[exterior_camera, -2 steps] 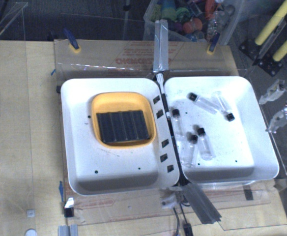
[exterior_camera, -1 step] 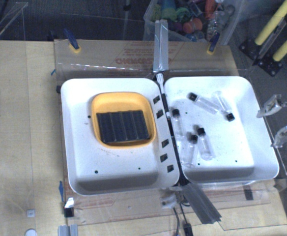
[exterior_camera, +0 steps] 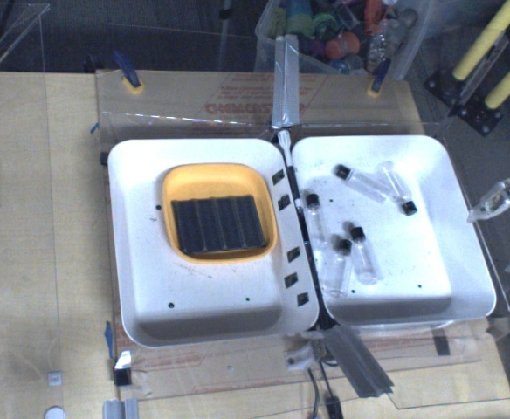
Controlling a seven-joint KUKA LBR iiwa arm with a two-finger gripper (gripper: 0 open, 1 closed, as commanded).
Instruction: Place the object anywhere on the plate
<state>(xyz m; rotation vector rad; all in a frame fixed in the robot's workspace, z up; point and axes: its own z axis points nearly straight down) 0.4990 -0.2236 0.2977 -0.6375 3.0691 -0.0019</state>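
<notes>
Hand (exterior_camera: 492,201) state we cannot tell: we note just a pale metallic part at the right edge, beside the right bin's (exterior_camera: 465,234) rim. We record a dark ridged block (exterior_camera: 218,223) lying flat on the yellow plate (exterior_camera: 178,186) in the left bin (exterior_camera: 137,260). Several clear vials (exterior_camera: 364,256) with black caps lie scattered in the right bin. Both bins rest on the table (exterior_camera: 37,234).

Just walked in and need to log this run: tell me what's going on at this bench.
Nothing is being handled at this moment. The left bin holds a yellow plate with a dark ribbed object lying on it. The right bin holds several clear vials with black caps, scattered loose. A metal part at the right edge may be the gripper; its state can't be read.
</notes>
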